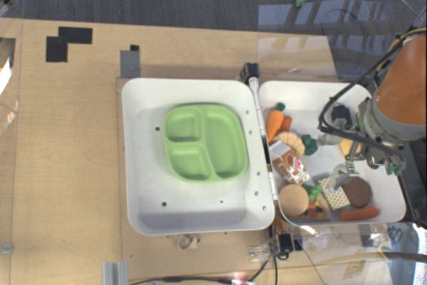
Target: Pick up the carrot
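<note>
Observed carrot (274, 122) at upper left of right bin (303, 91), orange body with green top, lying just beside bin's left wall, touching croissant-shaped piece (291, 141) below it. Gripper (348, 167) hung at centre-right of frame over right bin, well apart from carrot; I saw nothing between fingers, which stood apart. Brown disc (357, 191) lay just beside gripper. Small printed packet (291, 167) sat mid-bin; I could not read its writing. Left bin (133, 143) held green divided plate (203, 142).
</note>
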